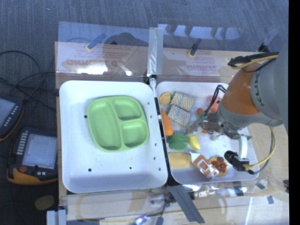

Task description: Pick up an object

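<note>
Your gripper (212, 127) sits low in the right bin (251, 146), finger state impossible to tell, with toy food (180, 114) crowded at its nine o'clock, so a descent may jostle neighbours and miss.

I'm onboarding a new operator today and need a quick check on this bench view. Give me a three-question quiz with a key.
1. True or false: the green divided plate lies in the left bin.
2. Which lies nearest the divider between the bins: A) the carrot, B) the pizza slice, C) the gripper?
3. Fill in: the arm hangs over the ____ bin.

Key: 1 true; 2 A; 3 right.
</note>
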### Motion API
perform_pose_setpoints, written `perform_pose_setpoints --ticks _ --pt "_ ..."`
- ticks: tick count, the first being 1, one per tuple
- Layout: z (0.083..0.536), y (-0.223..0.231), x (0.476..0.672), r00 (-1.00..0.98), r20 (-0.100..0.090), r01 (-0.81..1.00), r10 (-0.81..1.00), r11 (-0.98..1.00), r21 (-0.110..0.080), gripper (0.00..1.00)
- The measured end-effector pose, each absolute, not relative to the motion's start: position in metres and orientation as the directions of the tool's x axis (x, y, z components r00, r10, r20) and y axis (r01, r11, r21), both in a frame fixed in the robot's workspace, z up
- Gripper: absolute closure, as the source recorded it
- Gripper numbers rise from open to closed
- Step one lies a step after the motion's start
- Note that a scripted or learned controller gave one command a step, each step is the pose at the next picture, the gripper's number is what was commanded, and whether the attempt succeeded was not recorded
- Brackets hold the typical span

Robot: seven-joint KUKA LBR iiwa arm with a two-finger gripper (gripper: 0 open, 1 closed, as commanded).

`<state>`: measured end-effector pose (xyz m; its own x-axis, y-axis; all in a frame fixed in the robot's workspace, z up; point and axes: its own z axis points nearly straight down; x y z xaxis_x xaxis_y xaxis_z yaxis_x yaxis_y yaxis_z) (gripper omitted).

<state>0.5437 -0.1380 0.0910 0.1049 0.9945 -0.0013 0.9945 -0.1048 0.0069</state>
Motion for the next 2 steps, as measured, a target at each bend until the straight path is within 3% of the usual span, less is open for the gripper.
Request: perform_pose_setpoints --ticks 1,2 --pt "0.101 -0.139 0.545 0.107 0.000 0.994 0.994 -0.107 0.009 1.00" --pt "0.183 -0.089 0.558 0.247 -0.002 0.969 0.969 -0.247 -0.003 1.00"
